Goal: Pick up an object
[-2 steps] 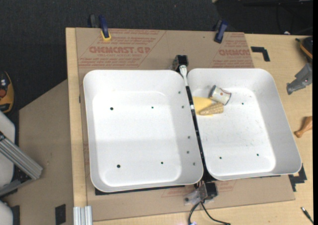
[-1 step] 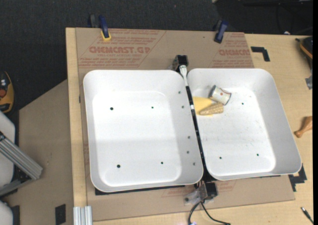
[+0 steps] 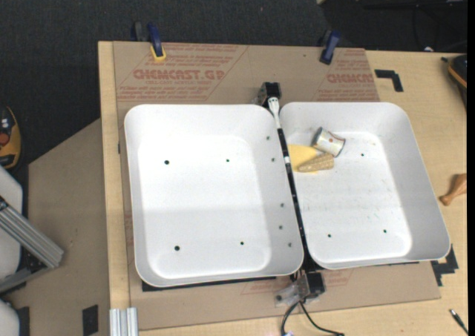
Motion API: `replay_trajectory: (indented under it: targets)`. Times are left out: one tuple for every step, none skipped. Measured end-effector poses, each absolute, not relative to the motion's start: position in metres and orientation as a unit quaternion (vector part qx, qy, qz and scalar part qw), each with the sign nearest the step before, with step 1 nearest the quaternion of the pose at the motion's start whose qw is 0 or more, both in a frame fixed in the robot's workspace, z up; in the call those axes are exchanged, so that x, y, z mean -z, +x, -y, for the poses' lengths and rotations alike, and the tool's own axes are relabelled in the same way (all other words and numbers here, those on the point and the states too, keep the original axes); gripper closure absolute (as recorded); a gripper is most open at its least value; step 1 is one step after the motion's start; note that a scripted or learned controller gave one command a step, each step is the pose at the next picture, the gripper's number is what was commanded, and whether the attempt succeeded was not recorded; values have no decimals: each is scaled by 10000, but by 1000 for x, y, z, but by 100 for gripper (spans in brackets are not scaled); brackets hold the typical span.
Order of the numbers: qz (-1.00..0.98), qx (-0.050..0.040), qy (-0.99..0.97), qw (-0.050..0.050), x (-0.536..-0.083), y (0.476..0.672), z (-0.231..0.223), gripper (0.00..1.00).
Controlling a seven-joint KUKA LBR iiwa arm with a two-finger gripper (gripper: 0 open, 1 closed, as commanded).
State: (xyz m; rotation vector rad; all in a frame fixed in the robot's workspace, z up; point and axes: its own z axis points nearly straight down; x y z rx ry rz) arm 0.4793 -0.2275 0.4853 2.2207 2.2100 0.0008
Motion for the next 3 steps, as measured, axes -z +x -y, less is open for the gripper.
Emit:
replay_trajectory:
  targets:
    - [-7077,29,7065,-74,-315,480,183,100]
    - [-7065,-8,7077,44,-383,492,226,100]
    - [-7097,-62,7044,101,-545,480,160,100]
